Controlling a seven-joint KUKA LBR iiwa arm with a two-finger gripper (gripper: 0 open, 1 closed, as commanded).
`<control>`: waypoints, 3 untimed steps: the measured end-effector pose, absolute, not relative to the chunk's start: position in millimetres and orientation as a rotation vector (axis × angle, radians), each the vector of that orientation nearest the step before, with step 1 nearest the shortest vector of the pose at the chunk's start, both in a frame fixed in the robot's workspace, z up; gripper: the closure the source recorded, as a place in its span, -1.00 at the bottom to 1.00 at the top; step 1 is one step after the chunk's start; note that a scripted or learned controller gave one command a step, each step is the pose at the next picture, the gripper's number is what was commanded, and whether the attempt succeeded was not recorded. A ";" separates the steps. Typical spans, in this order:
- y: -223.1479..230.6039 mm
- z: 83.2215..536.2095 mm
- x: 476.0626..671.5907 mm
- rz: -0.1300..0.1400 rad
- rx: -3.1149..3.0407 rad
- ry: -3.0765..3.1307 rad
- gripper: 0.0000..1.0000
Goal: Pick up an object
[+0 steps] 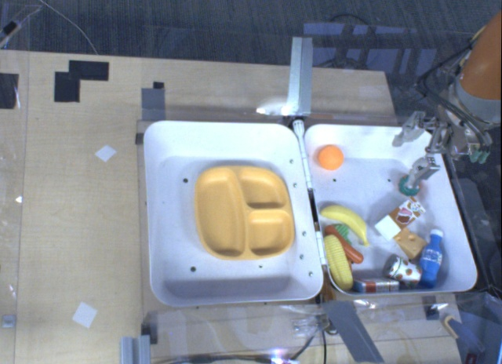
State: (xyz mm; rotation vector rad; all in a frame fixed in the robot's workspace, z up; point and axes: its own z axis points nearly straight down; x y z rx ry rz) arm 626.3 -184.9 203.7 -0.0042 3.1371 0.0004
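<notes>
While a small round teal-and-white object [409, 186] lay on the smooth floor of the right bin [369, 144], the gripper [422, 169] hung just above it, its metal fingers spread apart and holding nothing. Nearby sat an orange ball [330, 157], a curved banana [347, 222] and a blue bottle [431, 249]; the left bin [169, 221] held a yellow divided tray [243, 209].

A robotics test lab: a pale wooden worktop [78, 221] stands on dark grey carpet [235, 1], with black tape marks [78, 78] at 10 o'clock. Two white bins [157, 198] sit clamped by metal brackets [301, 72] at 12 o'clock. Toy food [345, 221] fills the bin at 4 o'clock, cables [447, 80] trailing at 2 o'clock.
</notes>
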 end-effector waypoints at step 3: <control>-171.4 96.5 659.4 0.000 0.894 3.005 -1.00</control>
